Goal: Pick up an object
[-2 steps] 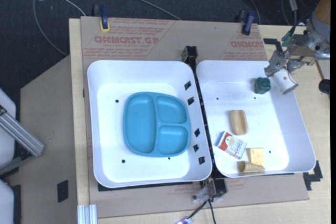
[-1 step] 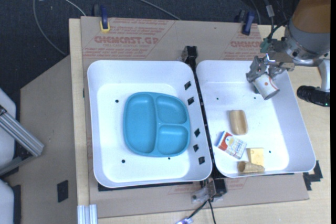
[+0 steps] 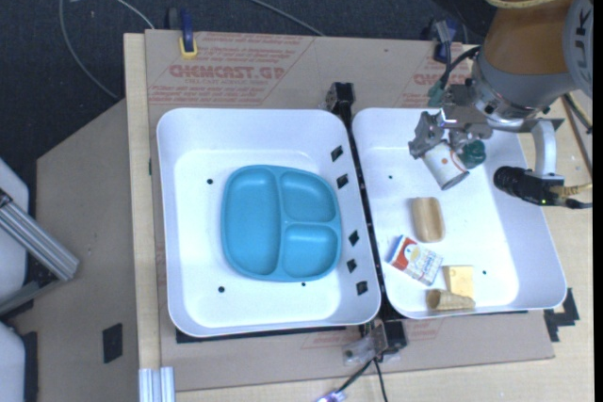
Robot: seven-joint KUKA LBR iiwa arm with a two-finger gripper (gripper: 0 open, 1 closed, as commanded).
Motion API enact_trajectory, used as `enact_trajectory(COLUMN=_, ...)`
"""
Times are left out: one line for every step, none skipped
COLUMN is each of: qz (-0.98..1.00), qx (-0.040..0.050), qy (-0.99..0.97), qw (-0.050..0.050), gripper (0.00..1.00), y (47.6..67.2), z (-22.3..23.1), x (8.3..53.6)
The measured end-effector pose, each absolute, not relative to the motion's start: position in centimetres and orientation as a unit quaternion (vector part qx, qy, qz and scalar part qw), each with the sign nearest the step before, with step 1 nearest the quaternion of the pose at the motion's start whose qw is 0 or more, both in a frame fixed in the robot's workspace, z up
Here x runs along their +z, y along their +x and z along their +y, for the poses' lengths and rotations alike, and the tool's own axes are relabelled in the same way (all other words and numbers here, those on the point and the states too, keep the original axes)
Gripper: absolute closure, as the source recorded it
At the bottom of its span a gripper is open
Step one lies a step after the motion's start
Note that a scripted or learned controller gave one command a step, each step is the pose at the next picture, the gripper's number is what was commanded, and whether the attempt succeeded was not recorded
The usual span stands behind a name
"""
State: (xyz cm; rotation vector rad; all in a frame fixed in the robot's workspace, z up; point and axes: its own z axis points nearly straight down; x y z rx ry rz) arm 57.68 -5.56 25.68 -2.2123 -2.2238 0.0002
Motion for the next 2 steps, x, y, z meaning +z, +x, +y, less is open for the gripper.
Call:
enact_trajectory(qz=-0.709, qx=0.0000, qy=-0.705, qw=0.003, gripper=1.00, y=57.2, z=0.2, x=24.1)
enact_trajectory(qz=-0.709, qx=0.0007, qy=-0.705, qw=0.003, gripper=1.00, y=57.1, z=4.9, x=22.8)
